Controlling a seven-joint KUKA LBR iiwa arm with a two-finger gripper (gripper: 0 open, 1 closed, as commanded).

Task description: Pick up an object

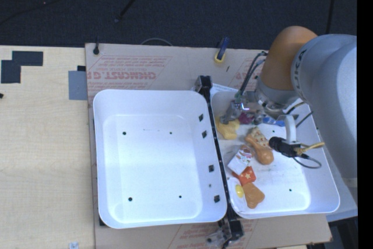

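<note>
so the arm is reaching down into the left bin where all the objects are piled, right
Not quite. The camera view shows the gripper down in the right bin, not the left one. The objects lie there too, among them a yellow piece and an orange toy. The rest of your statement stands: the arm is reaching down among the piled objects.

The arm (326,76) is a thick, rounded tube of smooth pale grey, with a broad orange band (285,55) above the wrist. Below the band sits a grey collar, then a small metallic end effector (240,107). Thin dark cables (252,72) loop along the wrist beside the band.
</note>
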